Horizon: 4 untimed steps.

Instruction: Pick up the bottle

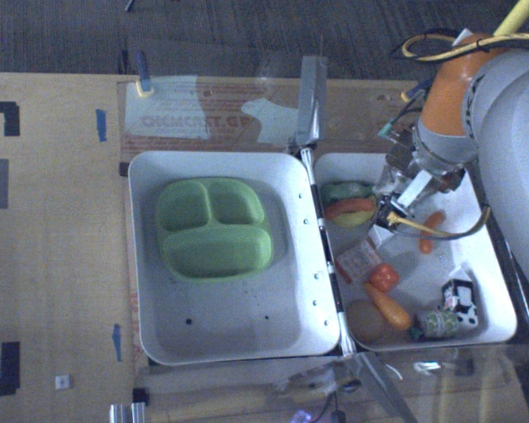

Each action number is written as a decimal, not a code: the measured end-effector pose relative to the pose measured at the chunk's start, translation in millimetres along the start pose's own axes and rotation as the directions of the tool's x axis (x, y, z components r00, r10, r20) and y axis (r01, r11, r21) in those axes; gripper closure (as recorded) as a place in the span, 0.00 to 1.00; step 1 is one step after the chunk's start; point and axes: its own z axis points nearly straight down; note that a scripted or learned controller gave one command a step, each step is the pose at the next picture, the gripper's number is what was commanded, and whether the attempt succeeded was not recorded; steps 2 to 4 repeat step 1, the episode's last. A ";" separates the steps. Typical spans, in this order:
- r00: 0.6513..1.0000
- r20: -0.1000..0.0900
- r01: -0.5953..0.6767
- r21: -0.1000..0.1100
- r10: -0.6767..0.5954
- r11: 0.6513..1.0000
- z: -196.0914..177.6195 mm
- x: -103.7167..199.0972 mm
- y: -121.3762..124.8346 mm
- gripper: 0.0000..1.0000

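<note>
I see the end effector point(390, 208), grip state unclear, upper right; bottle point(440, 323) lower right, unpicked.

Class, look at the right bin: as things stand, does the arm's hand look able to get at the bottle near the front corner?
Probably yes. The bottle lies uncovered in the right bin, nothing stacked on it; the hand hangs above the bin's far end, with open space between them.

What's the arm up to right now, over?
Gripper low over right bin's far end, above the green and red items. Bottle lying at near end, untouched. Orange toys between them.
</note>
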 end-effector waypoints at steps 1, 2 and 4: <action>0.977 -0.010 -0.213 -0.001 0.213 0.977 23.6 -5.7 28.2 1.00; 0.977 -0.010 -0.213 -0.001 0.213 0.977 23.6 -5.7 28.2 1.00; 0.977 -0.010 -0.213 -0.001 0.213 0.977 23.6 -5.7 28.2 1.00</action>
